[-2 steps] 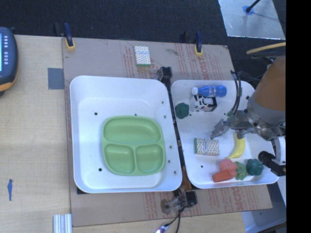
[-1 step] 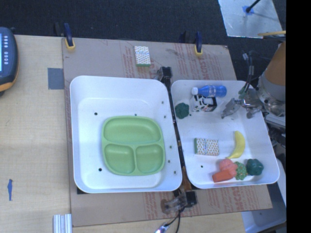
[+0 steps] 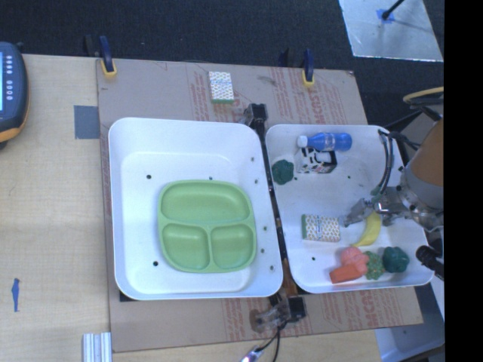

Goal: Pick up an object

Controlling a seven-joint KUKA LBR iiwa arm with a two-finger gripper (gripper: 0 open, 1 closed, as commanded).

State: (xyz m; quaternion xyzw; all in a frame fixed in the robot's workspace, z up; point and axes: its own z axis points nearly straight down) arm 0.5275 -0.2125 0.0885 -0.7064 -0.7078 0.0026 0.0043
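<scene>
While poised over the right bin (image 3: 302, 274), gripper (image 3: 367, 211) shows fingers spread, one tip just beside the banana (image 3: 369, 232), nothing held. Nearby: blue bottle (image 3: 330, 141), checked packet (image 3: 321, 228), green compartment plate (image 3: 205, 225) in left bin (image 3: 128, 202).

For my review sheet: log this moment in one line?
gripper over right bin | at banana | nothing visibly held | green plate in left bin

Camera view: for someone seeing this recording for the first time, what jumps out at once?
The green divided plate stands out first, lying alone in the left bin. Next comes the clutter in the right bin: a blue bottle near the far wall, and a banana with an orange toy and green toys toward the near right corner. The gripper reaches in from the right, just above the banana.
</scene>
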